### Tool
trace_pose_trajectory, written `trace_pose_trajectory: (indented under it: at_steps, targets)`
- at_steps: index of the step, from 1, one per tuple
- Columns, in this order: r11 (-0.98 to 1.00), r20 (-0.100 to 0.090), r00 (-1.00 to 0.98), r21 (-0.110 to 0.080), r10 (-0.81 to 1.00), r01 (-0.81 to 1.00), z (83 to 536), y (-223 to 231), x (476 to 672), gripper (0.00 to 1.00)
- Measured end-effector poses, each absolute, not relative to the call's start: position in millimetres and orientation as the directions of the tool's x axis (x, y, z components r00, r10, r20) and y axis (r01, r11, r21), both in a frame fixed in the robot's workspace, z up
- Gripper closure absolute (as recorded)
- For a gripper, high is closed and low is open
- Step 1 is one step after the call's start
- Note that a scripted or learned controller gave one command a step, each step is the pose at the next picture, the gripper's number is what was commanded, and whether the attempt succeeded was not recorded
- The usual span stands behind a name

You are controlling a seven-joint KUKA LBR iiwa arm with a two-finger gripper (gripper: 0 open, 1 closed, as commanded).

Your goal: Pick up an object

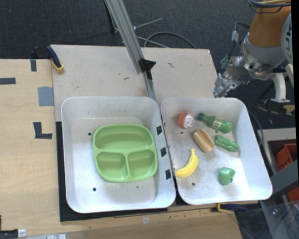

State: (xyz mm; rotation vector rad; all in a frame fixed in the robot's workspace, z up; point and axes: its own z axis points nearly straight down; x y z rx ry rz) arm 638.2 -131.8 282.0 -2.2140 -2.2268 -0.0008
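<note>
Overhead, the claw hovers beyond the right bin's far rim; a descent there risks striking that rim.

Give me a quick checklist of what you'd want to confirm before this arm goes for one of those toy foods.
1. Things to pick lie in the right bin: ok, banana, green bottle, hot dog and others.
2. End effector over that bin: not ok, it hangs beyond the far rim.
3. End effector carrying nothing: cannot tell.
4. Banana has room around it: ok, it lies apart from the rest.
5. Green tray out of the way: ok, it lies in the left bin.
</note>
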Motion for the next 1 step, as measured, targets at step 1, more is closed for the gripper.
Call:
trace_pose_trajectory:
  at_steps: [1]
  targets:
    - [0.006,0.002,-0.006,-0.002,1.0,1.0,276.4,-73.8,612.3,1.0]
